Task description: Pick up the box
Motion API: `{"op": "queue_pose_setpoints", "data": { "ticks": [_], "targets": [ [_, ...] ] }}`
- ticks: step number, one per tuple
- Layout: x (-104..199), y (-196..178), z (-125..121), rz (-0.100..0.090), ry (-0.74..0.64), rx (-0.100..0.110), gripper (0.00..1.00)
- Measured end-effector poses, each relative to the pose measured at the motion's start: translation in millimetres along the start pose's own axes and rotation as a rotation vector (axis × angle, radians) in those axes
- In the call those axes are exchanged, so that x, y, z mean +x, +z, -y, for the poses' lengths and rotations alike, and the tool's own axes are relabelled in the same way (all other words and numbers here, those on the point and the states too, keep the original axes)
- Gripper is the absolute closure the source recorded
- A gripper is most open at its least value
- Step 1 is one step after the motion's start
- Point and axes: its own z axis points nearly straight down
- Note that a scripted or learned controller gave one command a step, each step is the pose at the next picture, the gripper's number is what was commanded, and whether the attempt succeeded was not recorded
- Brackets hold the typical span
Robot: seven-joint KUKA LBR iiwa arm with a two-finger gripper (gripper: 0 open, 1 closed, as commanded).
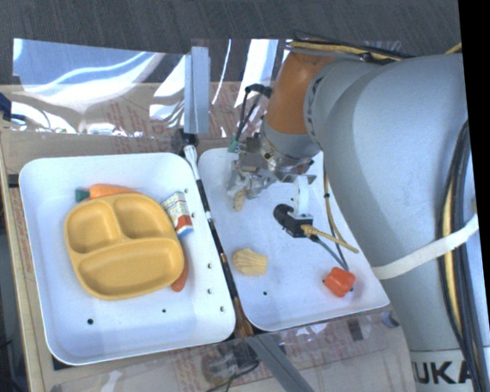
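the gripper [245, 179] hangs low at the back of the right bin [273, 304], can't tell what it's got, while the little box [178, 214] sits in the left bin [59, 321] beside the yellow tray [125, 245], so the pickup looks undone.

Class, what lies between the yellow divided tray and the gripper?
In the camera view, between the yellow tray and the gripper lie a small box and the two bins' adjoining rims.
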Motion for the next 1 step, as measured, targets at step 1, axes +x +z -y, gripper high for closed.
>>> {"op": "queue_pose_setpoints", "data": {
  "ticks": [1],
  "targets": [
    [10.7,6.4,63.2,0.001,-0.282,-0.014,1.0]
  ]
}}
